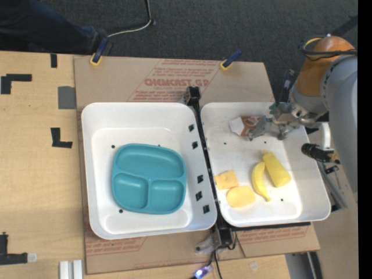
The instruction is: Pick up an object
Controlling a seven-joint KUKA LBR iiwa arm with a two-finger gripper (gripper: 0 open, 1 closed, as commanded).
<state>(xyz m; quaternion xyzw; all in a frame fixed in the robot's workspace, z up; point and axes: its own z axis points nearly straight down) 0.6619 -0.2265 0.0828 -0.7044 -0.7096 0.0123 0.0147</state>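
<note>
probably a robotics lab: clamped cardboard (174, 77), white bins (93, 156), cable (139, 16).

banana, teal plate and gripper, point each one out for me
banana (259, 182), camera view, middle of its curved body, right bin
teal plate (149, 178), camera view, ridge between its compartments, left bin
gripper (272, 127), camera view, between its fingertips, near a small wrapper

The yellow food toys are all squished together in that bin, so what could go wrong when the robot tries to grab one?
1. The banana lies touching the yellow block beside it, so a grab could catch both or shove one away.
2. The gripper sits by the small crumpled thing near the bin's far end, apart from the yellow pile; it might nudge that instead.
3. The flat cheese-like slice looks low and may slip.
</note>
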